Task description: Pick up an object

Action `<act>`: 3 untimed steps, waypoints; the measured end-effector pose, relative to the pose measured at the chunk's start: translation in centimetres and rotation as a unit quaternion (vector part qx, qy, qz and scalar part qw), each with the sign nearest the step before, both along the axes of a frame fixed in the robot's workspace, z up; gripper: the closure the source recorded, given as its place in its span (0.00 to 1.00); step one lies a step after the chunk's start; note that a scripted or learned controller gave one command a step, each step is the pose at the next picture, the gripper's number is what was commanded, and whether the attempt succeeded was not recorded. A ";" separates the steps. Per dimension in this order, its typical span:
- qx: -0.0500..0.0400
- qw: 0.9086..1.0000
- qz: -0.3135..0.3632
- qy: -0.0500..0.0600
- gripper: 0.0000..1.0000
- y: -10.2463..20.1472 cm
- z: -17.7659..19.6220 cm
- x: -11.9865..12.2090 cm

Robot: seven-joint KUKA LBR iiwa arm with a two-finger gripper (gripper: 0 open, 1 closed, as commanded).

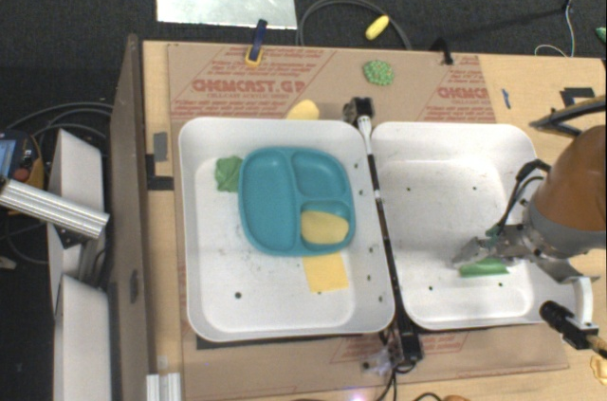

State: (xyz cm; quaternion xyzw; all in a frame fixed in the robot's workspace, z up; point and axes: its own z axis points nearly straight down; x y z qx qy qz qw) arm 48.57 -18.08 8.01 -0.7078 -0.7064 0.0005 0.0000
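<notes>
A small green bean-like piece (485, 268) lies flat on the floor of the right bin (446, 191), near its front right corner. My gripper (486, 249) hangs just above and behind it, very close to or touching its top edge. The arm's orange band (579, 186) comes in from the right over that bin's edge. In the left bin (204, 228) a teal divided plate (275, 200) carries a yellow lump (324, 227). A flat yellow slice (326, 273) lies in front of the plate. At the plate's left rim sits a green leaf piece (228, 173).
Behind the bins, a yellow piece (303, 111) and a green round piece (378, 72) rest on the cardboard. A black divider rail (377, 200) runs between the bins. Cables (517, 195) hang by my wrist. A metal bar (52, 209) juts out at the left.
</notes>
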 end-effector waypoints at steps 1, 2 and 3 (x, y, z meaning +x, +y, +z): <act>0.000 1.000 0.002 -0.002 1.00 0.2 1.4 0.2; 0.000 1.000 0.001 -0.002 1.00 -0.7 2.6 0.1; 0.001 1.000 0.009 -0.008 1.00 7.9 12.9 4.1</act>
